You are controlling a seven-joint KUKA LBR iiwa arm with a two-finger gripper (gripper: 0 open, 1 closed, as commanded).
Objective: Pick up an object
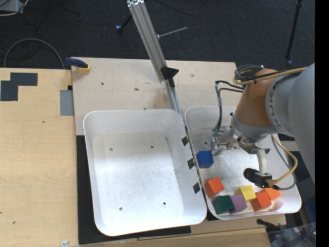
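Observation:
In the right bin (232,170) lie several small cubes. A blue cube (205,159) sits against the bin's left wall. Nearer the front are an orange cube (214,186), a green cube (222,204), a purple cube (238,203), a yellow cube (248,192) and a red-orange cube (262,199). My gripper (219,142) hangs low over the bin, just up and to the right of the blue cube. I see nothing held in it. The orange-banded wrist (253,104) hides the bin's back right part.
The left bin (133,163) stands beside the right one, with black clips along the shared wall. A slanted aluminium bar (151,40) rises behind the bins. Cables and a black fitting (257,177) hang from the wrist over the right bin.

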